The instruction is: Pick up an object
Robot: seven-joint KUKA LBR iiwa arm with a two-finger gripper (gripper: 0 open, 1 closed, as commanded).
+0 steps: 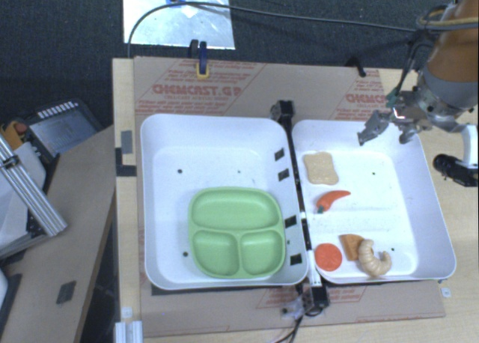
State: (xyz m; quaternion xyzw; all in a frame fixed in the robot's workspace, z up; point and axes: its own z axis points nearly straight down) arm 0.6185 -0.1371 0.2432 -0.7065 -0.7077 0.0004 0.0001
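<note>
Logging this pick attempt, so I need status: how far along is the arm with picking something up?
Done: nothing looks lifted yet. The bread slice, red pepper, orange disc, orange wedge and shrimp all lie on the right bin floor. In hand: the gripper hangs open above that bin's far edge, holding nothing. Left: choosing an item, descending, closing and lifting.

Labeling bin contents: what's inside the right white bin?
Right white bin: beige bread slice, red chili pepper, orange-red round slice, orange wedge, partly covered by a tan curled shrimp.
</note>
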